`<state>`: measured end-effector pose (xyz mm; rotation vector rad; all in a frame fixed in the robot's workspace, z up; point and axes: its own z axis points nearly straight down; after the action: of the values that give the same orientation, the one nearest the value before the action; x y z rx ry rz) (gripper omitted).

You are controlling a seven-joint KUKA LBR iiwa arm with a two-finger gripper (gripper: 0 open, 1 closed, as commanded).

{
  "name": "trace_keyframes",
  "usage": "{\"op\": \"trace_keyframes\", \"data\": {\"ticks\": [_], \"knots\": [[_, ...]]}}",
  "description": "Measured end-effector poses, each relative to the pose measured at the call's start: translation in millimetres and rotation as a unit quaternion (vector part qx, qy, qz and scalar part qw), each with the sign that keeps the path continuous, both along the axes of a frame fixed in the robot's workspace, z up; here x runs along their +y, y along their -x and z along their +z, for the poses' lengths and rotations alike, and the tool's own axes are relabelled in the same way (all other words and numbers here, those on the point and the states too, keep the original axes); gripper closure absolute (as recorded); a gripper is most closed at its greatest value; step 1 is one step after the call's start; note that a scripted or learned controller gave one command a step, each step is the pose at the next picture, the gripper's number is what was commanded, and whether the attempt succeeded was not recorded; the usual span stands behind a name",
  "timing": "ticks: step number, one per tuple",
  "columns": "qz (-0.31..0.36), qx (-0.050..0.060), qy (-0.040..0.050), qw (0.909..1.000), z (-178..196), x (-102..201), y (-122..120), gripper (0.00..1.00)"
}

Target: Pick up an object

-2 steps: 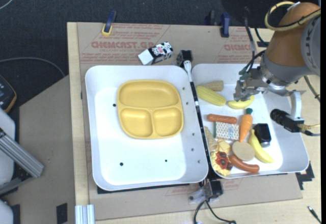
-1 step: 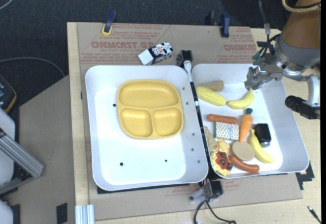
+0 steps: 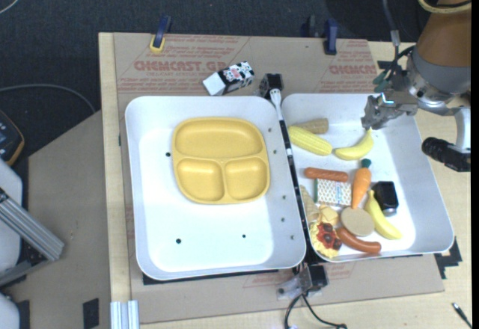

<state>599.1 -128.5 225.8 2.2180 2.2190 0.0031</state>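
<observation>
Bench with two shallow white bins side by side. Left bin (image 3: pixel 150 170): holds one yellow sectioned tray (image 3: pixel 221 158), lying flat toward the bin's far half, one long compartment above two smaller ones. Right bin (image 3: pixel 426 170): holds assorted toy food. Near its far-left corner, a corn cob (image 3: pixel 309 141) with a small tan piece (image 3: pixel 317 125) just beyond it; a curved banana (image 3: pixel 356 147) beside the corn, toward the bin's middle. Below these, a sausage (image 3: pixel 326 174), a carrot (image 3: pixel 361 184) standing lengthwise, a patterned square packet (image 3: pixel 331 192), a small black block (image 3: pixel 386 196), a second banana (image 3: pixel 383 220) toward the near-right corner, a tan round disc (image 3: pixel 358 222), a second sausage (image 3: pixel 358 241) and a pizza slice (image 3: pixel 324 232) at the near-left corner. Gripper (image 3: pixel 374 117): positioned over the right bin's far edge, just above the first banana's upper tip; whether it is open or closed cannot be told, and nothing is seen gripped. Outside the bins, on the board's far edge: a small black-and-white carton (image 3: pixel 228 78).
</observation>
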Motion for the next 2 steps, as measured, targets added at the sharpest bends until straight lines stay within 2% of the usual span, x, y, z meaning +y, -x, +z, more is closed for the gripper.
{"op": "trace_keyframes", "data": {"ticks": [1,2], "knots": [[0.003,0.003,-0.0022,1.0,-10,58,-9,1.0],[0.003,0.0,-0.0013,1.0,4,108,-24,1.0]]}}
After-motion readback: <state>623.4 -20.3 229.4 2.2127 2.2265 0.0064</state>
